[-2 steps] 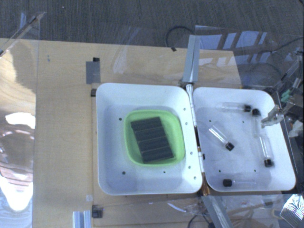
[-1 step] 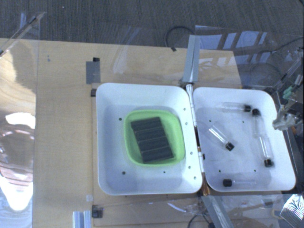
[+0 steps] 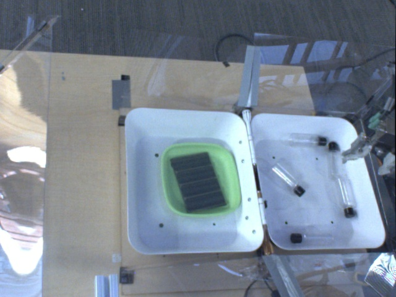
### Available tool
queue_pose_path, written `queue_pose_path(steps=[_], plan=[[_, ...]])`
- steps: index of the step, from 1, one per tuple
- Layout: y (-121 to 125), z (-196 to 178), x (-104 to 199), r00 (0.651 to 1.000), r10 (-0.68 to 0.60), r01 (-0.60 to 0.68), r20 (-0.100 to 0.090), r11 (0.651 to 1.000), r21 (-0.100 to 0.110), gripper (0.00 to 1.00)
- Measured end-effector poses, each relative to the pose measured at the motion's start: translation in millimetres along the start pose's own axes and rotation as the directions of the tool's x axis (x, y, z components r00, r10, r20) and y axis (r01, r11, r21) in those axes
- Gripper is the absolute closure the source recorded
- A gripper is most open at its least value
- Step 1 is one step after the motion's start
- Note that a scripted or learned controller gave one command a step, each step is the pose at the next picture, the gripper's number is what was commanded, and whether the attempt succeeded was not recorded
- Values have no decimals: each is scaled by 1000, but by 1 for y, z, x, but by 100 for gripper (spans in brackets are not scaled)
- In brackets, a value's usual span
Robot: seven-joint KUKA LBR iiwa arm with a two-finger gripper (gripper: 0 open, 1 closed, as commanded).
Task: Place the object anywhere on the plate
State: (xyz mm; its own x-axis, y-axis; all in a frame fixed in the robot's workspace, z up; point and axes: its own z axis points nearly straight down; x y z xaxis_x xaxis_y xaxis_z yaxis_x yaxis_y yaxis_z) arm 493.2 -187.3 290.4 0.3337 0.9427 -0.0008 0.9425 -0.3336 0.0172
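Observation:
A green square plate (image 3: pixel 169 184) sits in the middle of the left white bin (image 3: pixel 139 228). A dark grey ridged rectangular block (image 3: pixel 198 182) lies flat on the plate, turned a little off square. At the far right rim of the right bin (image 3: pixel 365 237), a pale piece of my gripper (image 3: pixel 357 147) pokes in over the bin's edge, above the clear tubes. Nothing shows between its tips.
Several clear tubes with black caps lie in the right bin: one near the back (image 3: pixel 306 140), one in the middle (image 3: pixel 286 178), one on the right (image 3: pixel 344 192), one at the front (image 3: pixel 312 234). A grey bracket (image 3: pixel 249 82) stands behind the bins.

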Motion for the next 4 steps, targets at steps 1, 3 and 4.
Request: queue_pose_path(steps=[1, 3, 4], plan=[[-1, -2, -9, 998, 66, -66, 1, 998, 10, 0], [-27, 156, 51, 988, -156, 156, -4, 988, 15, 100], [-47, 85, 149, 945, -326, 326, -7, 945, 9, 100]])
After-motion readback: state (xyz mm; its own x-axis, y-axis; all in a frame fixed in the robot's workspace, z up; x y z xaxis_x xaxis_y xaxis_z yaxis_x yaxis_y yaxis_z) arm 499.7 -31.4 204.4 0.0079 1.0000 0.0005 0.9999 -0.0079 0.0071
